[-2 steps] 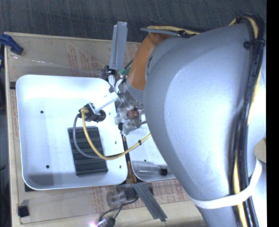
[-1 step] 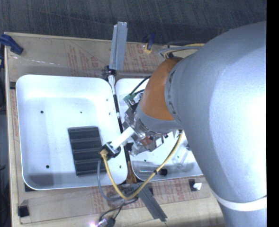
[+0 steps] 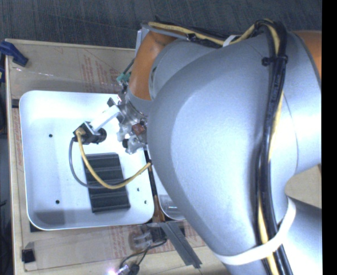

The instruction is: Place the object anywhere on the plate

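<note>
Grey arm (image 3: 225, 148) dominates the right half of the camera view, reaching in over the bench, with its orange band (image 3: 141, 56) at the upper middle. Tan bench (image 3: 71, 62) runs beneath, with dark floor beyond its far edge. Left bin (image 3: 36, 153), white and shallow, sits in full view; the second bin (image 3: 171, 209) shows as a pale sliver under the arm, just beside the first. Black ribbed block (image 3: 106, 183) lies flat in the left bin, toward its near wall and right of centre, long side slightly askew. Gripper (image 3: 129, 133) hangs over the left bin's right side, up and right of the block and apart from it; released or clenched cannot be told. Blue clamp (image 3: 12, 51) grips the bench's far left corner.
</note>
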